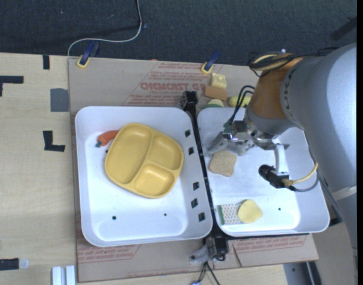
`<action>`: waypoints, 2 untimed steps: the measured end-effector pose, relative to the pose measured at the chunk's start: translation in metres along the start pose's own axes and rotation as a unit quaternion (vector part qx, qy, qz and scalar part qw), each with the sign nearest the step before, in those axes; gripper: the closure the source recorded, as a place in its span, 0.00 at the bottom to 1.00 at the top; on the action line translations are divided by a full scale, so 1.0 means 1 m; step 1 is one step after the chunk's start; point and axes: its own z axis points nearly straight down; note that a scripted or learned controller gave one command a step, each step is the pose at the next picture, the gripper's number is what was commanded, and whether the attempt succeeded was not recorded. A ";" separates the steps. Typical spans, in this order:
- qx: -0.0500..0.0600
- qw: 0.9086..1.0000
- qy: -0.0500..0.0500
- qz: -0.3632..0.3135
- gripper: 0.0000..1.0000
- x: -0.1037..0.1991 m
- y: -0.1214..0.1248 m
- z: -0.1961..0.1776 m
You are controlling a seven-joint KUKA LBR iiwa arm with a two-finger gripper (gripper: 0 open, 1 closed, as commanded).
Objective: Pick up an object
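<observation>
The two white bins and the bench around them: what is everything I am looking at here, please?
Bins: two, white, side by side; left bin, right bin.
Divided plate: one, yellow, in the left bin.
Orange item: one, partly under the plate's upper left edge; too hidden to name.
Bread-like slice: one, tan, upper left of the right bin, just below the gripper.
Round yellow piece: one, near the right bin's front edge.
Green-speckled flat piece: one, beside the yellow piece.
Small items: a few, tan, green and yellow, behind the right bin.
Clamps: two, blue and yellow, at the board's back edge.
Cable: one, white, on the dark surface.
Arm: one, grey with orange band.
Gripper: one, over the right bin.
</observation>
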 end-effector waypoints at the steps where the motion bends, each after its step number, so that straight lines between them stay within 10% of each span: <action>1: -0.001 1.000 -0.001 0.000 0.00 0.001 -0.007 0.000; 2: -0.001 1.000 -0.001 0.000 0.00 0.002 -0.009 0.000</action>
